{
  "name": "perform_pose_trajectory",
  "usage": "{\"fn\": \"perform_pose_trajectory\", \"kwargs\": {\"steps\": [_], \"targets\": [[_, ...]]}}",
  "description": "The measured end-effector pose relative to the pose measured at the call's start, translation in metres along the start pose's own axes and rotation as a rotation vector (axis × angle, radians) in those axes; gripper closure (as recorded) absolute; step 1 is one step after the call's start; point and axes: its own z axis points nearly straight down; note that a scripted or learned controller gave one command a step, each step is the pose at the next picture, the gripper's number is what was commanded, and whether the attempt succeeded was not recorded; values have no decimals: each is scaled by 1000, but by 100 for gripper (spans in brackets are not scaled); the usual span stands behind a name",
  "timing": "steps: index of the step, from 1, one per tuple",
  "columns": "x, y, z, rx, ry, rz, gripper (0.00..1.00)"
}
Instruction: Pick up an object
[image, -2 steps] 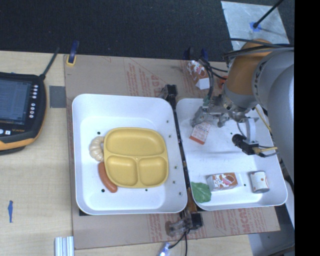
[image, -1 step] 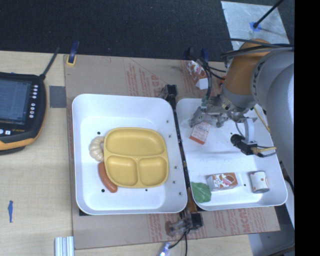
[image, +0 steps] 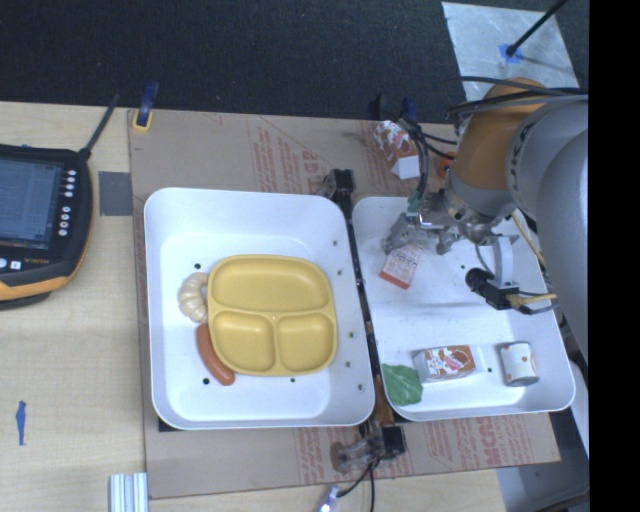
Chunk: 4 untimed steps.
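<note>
My view evenly lit from overhead, soft faint shadows, white bins bright and nearly washed out, slightly soft, grainy focus throughout.

Pincer hovers at small carton in right bin.

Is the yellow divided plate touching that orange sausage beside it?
Touching. In the camera view the yellow plate in the left bin overlaps the sausage, its lower left edge lying against it with no white gap between.
</note>
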Motion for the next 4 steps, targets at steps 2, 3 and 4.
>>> {"fn": "perform_pose_trajectory", "kwargs": {"steps": [2,3,4], "targets": [[16,-9,0,5,1,-3,0],[-11,0,0,1,1,0,0],[7,-4,0,5,1,-3,0]]}}
